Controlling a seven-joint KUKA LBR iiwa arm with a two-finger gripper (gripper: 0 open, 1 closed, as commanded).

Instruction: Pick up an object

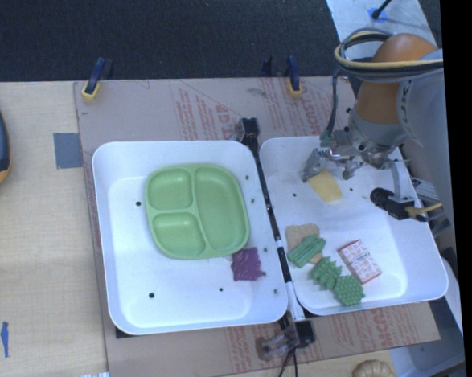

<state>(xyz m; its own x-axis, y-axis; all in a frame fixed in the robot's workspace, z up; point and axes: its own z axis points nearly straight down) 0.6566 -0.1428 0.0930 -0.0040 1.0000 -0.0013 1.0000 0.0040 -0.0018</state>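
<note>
While the worktop (48,261) stretches out bare at the near edge, the right bin (424,279) has a cluster in its near half: a green bumpy piece (338,282), a green ridged piece (306,250) over a tan slice (301,233), and a small red-and-white packet (360,261). Across the divider, a purple lump (246,264) lies just beside a green divided plate (197,210) in the left bin (110,233). Farther back, the gripper (331,166) hangs right over a pale yellow block (326,187); whether it is apart or together I cannot tell.
</note>
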